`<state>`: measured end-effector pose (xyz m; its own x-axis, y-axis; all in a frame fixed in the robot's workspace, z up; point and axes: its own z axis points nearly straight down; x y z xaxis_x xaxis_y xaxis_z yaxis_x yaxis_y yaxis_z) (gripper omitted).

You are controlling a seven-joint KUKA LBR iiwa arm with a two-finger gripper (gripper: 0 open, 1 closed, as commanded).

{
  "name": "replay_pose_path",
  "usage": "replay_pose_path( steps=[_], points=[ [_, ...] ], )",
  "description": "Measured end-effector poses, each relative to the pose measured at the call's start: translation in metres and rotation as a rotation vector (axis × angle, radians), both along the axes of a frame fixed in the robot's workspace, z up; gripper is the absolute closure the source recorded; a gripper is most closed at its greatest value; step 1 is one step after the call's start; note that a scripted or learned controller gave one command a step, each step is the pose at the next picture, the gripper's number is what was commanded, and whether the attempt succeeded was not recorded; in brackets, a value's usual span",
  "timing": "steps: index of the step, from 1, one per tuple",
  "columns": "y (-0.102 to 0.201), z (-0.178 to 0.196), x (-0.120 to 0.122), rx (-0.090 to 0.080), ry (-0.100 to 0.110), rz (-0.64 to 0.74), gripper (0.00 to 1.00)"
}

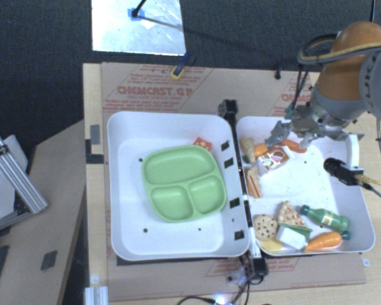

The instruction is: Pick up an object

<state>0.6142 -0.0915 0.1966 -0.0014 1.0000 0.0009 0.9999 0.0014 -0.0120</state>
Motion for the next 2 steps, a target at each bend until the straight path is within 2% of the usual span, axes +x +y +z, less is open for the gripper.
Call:
replay_pose_path(
  steps=[1,2],
  points=[
    [0.0,0.008,0.003,-0.001,-0.013,0.002,0.0],
    [0.0,-0.055,0.0,0.0,-0.009,0.0,0.0]
  ],
)
